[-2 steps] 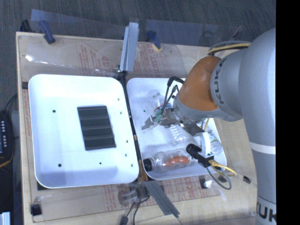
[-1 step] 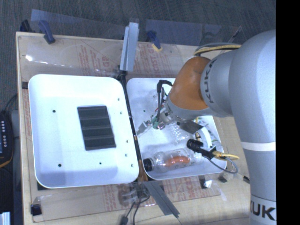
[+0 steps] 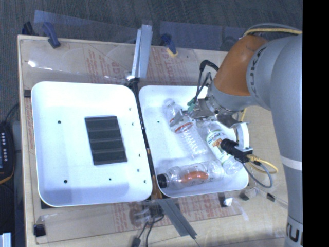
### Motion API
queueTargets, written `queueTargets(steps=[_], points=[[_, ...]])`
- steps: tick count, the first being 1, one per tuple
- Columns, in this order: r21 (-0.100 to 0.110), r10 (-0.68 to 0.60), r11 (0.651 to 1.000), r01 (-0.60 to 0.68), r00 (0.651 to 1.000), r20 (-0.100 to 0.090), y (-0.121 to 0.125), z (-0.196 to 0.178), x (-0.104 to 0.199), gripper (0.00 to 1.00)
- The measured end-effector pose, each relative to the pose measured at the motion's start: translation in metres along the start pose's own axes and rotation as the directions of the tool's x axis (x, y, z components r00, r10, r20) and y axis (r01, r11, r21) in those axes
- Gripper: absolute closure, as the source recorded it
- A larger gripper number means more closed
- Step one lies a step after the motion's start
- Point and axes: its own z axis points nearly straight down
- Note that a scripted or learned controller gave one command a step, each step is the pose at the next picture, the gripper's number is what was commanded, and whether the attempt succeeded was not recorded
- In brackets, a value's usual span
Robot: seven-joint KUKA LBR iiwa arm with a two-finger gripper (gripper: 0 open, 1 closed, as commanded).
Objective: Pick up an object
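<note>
Here my claw [image 3: 191, 116] sits over a clear bottle [image 3: 186, 130] in the right bin [image 3: 154, 99]; whether it pinches, I cannot tell.

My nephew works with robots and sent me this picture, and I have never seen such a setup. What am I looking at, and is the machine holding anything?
You are looking down, at a slant, from one fixed camera above a bench. The big grey shape with the orange band is a robot arm reaching in from the picture's right. At its end sits a two-finger gripper, a simple hand for picking things up.

On the bench are two shallow white bins side by side. The left bin holds a dark ribbed block. The right bin holds clear plastic bottles: one lies along the near edge, one lies upright in the picture in the middle, and one with a label lies under the arm.

The gripper is low over the middle bottle, but the arm hides its fingers, so I cannot tell whether it holds anything.
</note>
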Motion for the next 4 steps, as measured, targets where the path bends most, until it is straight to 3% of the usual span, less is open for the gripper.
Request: queueTargets(steps=[1,2,3,4], points=[[0.0,-0.142,0.99,0.142,0.99,-0.001,0.009,0.036,-0.002,0.0],[0.001,-0.175,0.985,0.175,0.985,-0.001,0.047,0.089,-0.036,0.0],[0.0,-0.182,0.983,0.182,0.983,0.0,0.049,0.077,-0.034,1.0],[-0.001,-0.274,0.962,0.274,0.962,0.0,0.088,0.013,-0.012,1.0]])
